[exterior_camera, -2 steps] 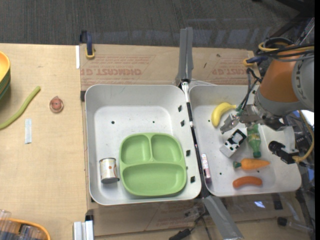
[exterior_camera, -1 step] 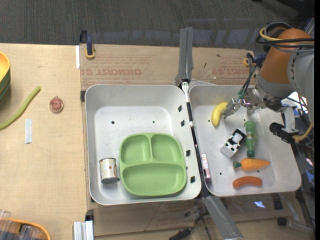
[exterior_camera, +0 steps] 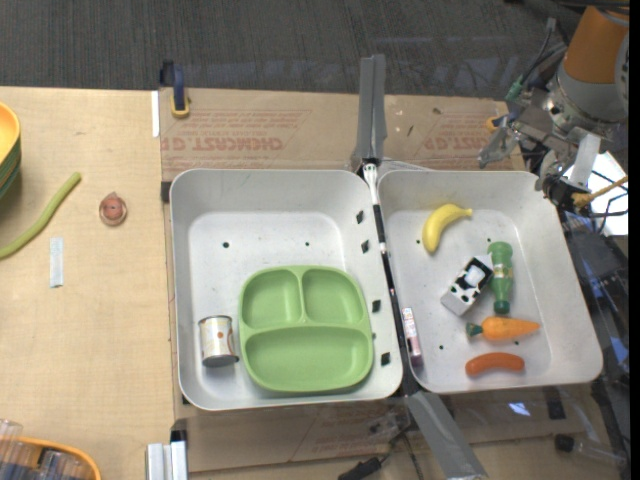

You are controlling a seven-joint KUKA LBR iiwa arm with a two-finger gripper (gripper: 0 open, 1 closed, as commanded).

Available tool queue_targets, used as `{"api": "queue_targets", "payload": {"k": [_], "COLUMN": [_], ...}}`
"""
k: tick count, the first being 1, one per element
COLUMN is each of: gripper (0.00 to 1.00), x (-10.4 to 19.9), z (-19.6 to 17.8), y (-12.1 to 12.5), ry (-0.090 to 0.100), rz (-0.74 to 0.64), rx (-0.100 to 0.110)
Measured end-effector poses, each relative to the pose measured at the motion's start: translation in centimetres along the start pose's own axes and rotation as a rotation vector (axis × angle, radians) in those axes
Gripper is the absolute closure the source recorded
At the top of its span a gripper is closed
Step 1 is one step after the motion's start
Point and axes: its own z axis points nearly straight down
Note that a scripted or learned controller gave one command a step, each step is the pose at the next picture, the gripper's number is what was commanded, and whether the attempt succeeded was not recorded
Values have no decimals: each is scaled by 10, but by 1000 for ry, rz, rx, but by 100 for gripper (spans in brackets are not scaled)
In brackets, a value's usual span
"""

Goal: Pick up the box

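Nearest, along the near edge of the right bin (exterior_camera: 545, 223), lies an orange sausage-shaped piece (exterior_camera: 494, 364), and just beyond it a carrot (exterior_camera: 506, 328) with its green top pointing left. In the left bin (exterior_camera: 260, 223), a green divided plate (exterior_camera: 305, 328) sits toward the near edge with a small metal can (exterior_camera: 215, 340) standing just beside its left rim. The box (exterior_camera: 467, 286), black and white and lying at a tilt, rests about the middle of the right bin, a little toward its near edge, just beside the left flank of a green bottle (exterior_camera: 500, 271) that lies on its side. Farther back, a banana (exterior_camera: 443, 224) lies alone toward the far left part of that bin. Farthest, the hand (exterior_camera: 548, 146) hangs over the right bin's far right corner, well apart from the box, on the grey arm (exterior_camera: 598, 38) with its orange band; whether the hand is wide or narrow I cannot tell.
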Motion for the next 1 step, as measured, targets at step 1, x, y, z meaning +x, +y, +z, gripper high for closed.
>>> {"api": "queue_targets", "payload": {"k": [1], "gripper": [100], "x": [1], "z": [-8], "y": [0], "ry": [-3], "rz": [-4], "rx": [2]}}
